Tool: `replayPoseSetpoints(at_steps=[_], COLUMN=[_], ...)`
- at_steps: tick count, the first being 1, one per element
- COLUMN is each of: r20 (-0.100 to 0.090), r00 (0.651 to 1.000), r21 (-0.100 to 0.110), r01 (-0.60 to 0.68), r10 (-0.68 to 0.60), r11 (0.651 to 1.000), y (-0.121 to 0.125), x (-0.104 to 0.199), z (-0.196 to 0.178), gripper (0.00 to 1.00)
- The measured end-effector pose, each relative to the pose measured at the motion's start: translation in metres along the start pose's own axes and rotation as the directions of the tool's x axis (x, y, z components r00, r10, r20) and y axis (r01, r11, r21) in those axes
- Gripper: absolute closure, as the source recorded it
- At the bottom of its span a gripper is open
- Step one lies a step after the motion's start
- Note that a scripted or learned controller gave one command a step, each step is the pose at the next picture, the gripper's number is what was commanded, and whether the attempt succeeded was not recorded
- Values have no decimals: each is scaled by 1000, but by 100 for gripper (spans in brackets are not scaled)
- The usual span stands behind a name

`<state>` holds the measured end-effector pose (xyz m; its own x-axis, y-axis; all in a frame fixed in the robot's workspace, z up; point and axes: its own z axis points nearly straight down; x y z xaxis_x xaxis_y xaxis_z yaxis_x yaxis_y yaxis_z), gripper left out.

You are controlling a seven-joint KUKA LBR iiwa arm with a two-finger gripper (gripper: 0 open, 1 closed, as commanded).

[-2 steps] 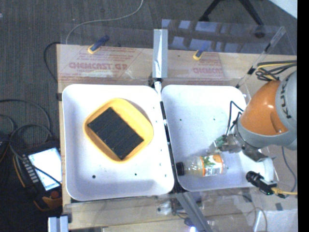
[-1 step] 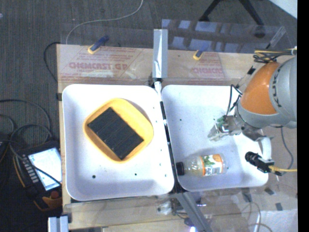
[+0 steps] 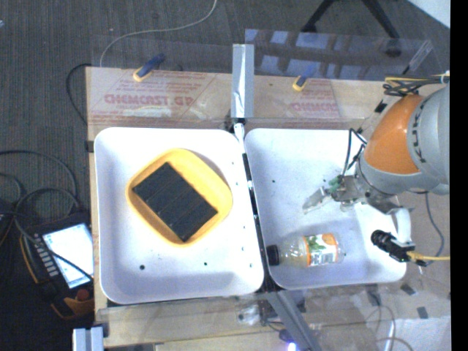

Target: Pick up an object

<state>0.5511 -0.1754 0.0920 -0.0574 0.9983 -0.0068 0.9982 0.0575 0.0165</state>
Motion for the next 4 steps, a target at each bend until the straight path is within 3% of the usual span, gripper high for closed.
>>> replayPoseSetpoints(at_steps=[1,2,3,4], r20=[2,5,0,0], r00=[987,999,999,999], r21=[-4,-4,-5,-5], r01=[161,-34,-32,-32], r10=[-161,34,32,32], r11=[987,999,999,999], y=[-61,-60,-58,-58], x=[7,36,37,38], z=[-2,-2,-12,-12], gripper=[0,0,100,0])
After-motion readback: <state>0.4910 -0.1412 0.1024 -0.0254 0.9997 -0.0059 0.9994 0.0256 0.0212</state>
